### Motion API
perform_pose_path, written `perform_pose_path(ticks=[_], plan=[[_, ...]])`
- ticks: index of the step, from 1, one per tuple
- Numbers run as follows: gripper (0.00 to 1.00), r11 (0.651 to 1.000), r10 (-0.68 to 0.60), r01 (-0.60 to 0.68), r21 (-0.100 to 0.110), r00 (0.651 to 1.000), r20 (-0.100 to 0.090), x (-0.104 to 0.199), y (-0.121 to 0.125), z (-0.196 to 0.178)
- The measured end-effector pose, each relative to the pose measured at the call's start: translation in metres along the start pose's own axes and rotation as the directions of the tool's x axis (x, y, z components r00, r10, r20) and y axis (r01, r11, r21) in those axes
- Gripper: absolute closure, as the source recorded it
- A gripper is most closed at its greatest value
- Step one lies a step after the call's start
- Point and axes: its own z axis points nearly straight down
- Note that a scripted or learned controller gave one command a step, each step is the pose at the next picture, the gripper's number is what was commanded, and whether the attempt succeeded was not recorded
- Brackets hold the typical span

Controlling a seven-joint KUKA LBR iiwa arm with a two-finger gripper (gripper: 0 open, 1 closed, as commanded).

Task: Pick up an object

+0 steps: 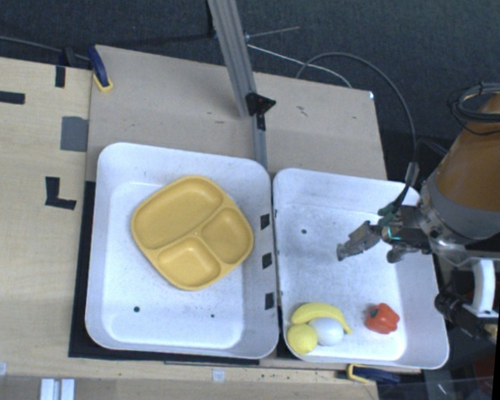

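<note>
Glossy yellow plastic tray, smooth white plastic bins, matt wooden bench.

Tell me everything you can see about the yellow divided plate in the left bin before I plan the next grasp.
The yellow divided plate looks like smooth matte plastic, roughly square with rounded corners and a raised rim. Ridges split it into three compartments: one large, two smaller. It lies flat and right side up, turned at an angle to the bin walls, resting on the floor of the left white bin, toward its upper middle. Nothing lies in it or touches it besides the bin floor.
</note>
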Motion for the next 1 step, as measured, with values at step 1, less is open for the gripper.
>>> perform_pose_path(ticks=[1], plan=[[0.0, 1.0, 0.0, 0.0, 0.0, 1.0, 0.0, -0.0001, 0.0, 0.0]])
